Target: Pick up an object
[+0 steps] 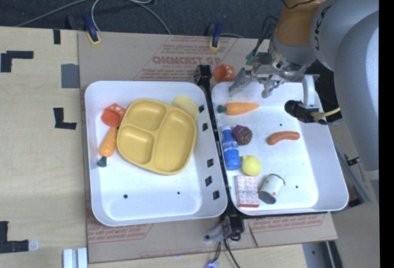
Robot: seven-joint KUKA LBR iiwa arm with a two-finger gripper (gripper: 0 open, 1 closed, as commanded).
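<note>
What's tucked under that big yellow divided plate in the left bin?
Poking out from beneath the yellow plate are a carrot, something red and a pale yellow piece. Whatever else lies beneath is covered.

light: even, bright | shadows: soft, faint | glare: mild on white bins (154,211) | focus: slightly soft

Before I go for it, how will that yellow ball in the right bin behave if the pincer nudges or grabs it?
The yellow ball looks round and smooth, so it will probably roll if nudged, likely toward the blue bottle it sits beside. Its curved sides may slip from the pincer unless grasped across the middle. It looks like a light plastic toy.
</note>
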